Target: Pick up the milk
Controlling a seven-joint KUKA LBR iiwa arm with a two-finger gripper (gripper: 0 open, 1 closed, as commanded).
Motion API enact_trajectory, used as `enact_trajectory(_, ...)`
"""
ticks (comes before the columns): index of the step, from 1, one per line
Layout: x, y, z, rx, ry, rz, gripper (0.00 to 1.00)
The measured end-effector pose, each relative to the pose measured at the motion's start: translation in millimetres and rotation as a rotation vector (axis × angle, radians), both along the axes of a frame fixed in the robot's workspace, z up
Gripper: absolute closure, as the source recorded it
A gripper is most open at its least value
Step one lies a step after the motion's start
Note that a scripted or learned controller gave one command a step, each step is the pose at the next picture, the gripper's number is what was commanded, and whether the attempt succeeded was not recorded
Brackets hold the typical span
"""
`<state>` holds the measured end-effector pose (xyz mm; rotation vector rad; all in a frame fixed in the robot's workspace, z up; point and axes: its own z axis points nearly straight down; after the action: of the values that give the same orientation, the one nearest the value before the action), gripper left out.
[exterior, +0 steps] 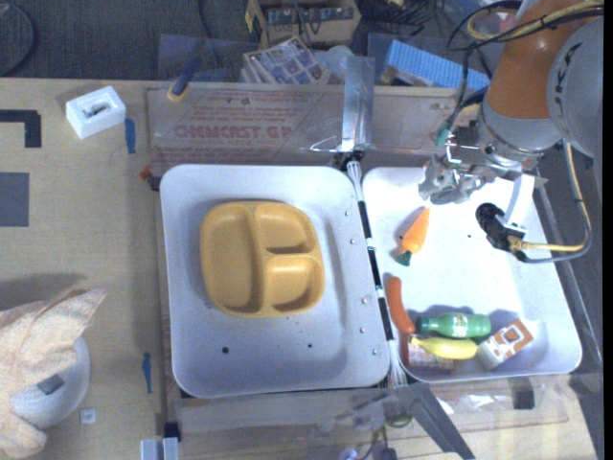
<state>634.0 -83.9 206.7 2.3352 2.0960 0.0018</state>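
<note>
Plastic bins and toy food sitting under a metal-and-plastic arm, on a matt counter.

The two shallow white plastic bins [182, 353] are looking smooth and faintly glossy; the mustard-yellow divided plastic tray [261, 257] is showing a dull, satiny sheen. The small white-and-orange milk carton [506, 342] is looking like printed cardboard or plastic, which one is unclear. The green bottle [458, 326], yellow banana [442, 349] and orange carrot [414, 233] are gleaming like moulded plastic. The arm's grey casing [579, 75] and orange band [536, 41] are appearing smooth, the metal gripper [445, 188] shining. The beige counter [67, 218] is looking matt, and the crumpled tan cloth [43, 329] soft.
</note>
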Motion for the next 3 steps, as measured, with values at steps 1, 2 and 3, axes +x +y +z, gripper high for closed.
enact_trajectory(1,-76,-23,-40,0.002,0.005,0.182,1.0)
enact_trajectory(2,-62,34,-22,0.001,0.001,-0.007,1.0)
enact_trajectory(3,-94,97,-23,0.003,0.008,-0.154,1.0)
